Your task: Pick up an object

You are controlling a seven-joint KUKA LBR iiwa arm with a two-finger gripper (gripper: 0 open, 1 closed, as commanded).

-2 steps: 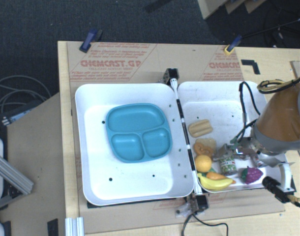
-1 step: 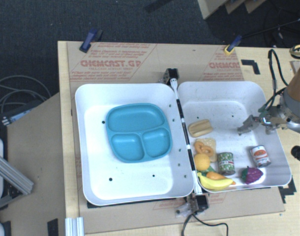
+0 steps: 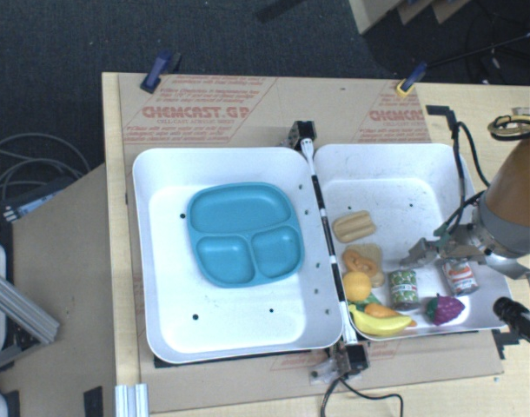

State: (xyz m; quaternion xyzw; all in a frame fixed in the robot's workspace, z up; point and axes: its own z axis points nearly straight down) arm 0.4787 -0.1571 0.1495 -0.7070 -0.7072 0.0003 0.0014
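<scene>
Lying in the right bin: a hotdog (image 3: 354, 226) at center, pastry (image 3: 363, 259) and lemon (image 3: 357, 286) toward 7 o'clock, banana (image 3: 382, 321), can (image 3: 404, 288), grapes (image 3: 445, 308) along 6.

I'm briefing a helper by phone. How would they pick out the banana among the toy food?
Look in the right-hand white bin, beside the one holding the blue plate. Go to its near corner next to the divider: the banana lies there flat, long, curved and bright yellow, just below a small orange carrot.
</scene>
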